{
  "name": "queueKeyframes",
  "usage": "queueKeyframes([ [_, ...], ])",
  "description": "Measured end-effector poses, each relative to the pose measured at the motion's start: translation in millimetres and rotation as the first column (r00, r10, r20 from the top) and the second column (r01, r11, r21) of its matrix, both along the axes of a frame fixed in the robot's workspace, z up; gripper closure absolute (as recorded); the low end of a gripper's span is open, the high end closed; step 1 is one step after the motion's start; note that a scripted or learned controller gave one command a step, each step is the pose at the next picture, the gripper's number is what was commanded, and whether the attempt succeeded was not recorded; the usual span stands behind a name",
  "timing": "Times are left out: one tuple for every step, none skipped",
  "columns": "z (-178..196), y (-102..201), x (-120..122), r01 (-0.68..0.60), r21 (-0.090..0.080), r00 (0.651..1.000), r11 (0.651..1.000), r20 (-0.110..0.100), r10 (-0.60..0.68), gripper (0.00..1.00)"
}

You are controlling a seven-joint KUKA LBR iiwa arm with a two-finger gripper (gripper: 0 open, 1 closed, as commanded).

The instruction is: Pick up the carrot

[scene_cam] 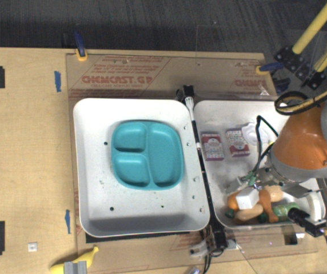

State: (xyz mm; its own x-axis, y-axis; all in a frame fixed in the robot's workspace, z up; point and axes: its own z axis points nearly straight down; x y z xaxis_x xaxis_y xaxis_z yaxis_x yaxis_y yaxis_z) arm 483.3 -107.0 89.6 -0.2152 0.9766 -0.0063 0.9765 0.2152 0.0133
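Claw (260, 182) position: low in the right bin (220, 116), near that bin's front edge, directly above a cluster of items. Its state cannot be determined, because the orange band (303, 144) and the grey wrist cover most of it from above.

Carrot (268, 201): an orange piece standing roughly upright in the cluster, just below the claw and touching or nearly touching it. Whether the claw grips it cannot be seen.

Other items in the cluster:
- White block (246, 201), just left of the carrot.
- Tan piece (249, 213), lying along the front wall, below the block.
- Small orange piece (232, 200), at the left end.
- Green item (280, 211), to the right of the carrot.

Farther back in the right bin, two small red-and-white packets (212, 146) lie flat side by side, well apart from the cluster. A crumpled white item (251, 133) sits just right of them.

Left bin (89, 170): holds a teal plate (148, 154) with three compartments, set near its centre.

Both bins rest on a cardboard sheet (123, 73) on the desk (20, 170). Black cable (260, 147) runs down the arm toward the claw.
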Motion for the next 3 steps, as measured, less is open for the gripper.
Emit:
queueKeyframes([
  [0,7,3,0.250,0.003,0.968,0.968,0.010,-0.250,0.00],
  [11,4,4,0.254,-0.003,0.967,0.967,0.019,-0.254,1.00],
  [96,72,43,0.426,0.006,0.905,0.905,-0.014,-0.426,1.00],
])
